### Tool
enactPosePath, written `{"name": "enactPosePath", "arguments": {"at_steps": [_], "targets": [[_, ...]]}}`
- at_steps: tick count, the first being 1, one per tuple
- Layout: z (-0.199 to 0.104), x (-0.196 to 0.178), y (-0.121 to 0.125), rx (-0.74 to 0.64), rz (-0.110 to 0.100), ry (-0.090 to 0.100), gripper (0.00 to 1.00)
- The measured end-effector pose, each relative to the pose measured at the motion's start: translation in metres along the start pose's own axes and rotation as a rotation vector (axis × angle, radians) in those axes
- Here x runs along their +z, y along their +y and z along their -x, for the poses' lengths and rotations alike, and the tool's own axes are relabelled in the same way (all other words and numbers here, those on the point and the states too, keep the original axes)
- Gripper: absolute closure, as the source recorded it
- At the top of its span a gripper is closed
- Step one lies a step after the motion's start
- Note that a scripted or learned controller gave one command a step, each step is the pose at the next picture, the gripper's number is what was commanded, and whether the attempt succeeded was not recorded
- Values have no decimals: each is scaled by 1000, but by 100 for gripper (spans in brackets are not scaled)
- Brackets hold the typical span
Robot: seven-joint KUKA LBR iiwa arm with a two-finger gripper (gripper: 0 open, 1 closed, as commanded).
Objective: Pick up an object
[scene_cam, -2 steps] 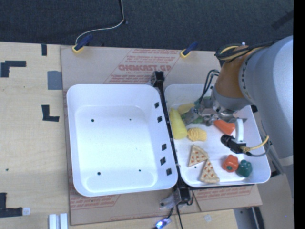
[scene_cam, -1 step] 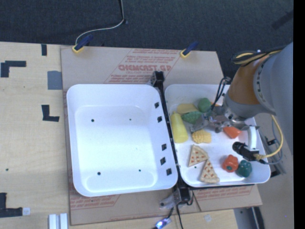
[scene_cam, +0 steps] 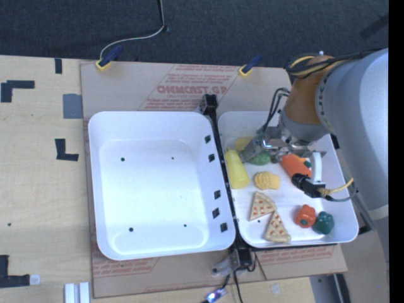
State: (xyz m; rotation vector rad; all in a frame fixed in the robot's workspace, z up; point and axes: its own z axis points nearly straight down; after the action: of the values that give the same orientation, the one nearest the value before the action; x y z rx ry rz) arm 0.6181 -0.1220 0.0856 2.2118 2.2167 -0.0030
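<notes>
Looking at the right bin [scene_cam: 344, 232]: I see the arm [scene_cam: 353, 106] reaching in from 3 o'clock, with the gripper [scene_cam: 262, 147] low over the bin's 11 o'clock corner. I can't tell its state; the tips merge with a green item [scene_cam: 259, 158] right under them, and nothing is visibly clamped.

Contents I can pick out:
- yellow cylinder [scene_cam: 237, 169] along the 9 o'clock wall, just beside the divider
- small yellow lump [scene_cam: 267, 181] at centre
- two wedge slices [scene_cam: 261, 205] [scene_cam: 276, 227] toward 6 o'clock, nearly touching
- orange carrot-like piece [scene_cam: 294, 164] at 2 o'clock of the lump, partly under the wrist
- red-orange pepper [scene_cam: 305, 215] and dark green piece [scene_cam: 324, 222], touching, at 4 o'clock

Left bin [scene_cam: 101, 131] sits at 9 o'clock of the right one. Both rest on a cardboard sheet [scene_cam: 183, 90].
</notes>
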Motion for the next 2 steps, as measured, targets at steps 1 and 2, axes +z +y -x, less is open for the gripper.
{"name": "enactPosePath", "arguments": {"at_steps": [1, 2], "targets": [[0, -9, -3, 0, -11, 6, 100], [0, -8, -3, 1, -10, 5, 0]]}}
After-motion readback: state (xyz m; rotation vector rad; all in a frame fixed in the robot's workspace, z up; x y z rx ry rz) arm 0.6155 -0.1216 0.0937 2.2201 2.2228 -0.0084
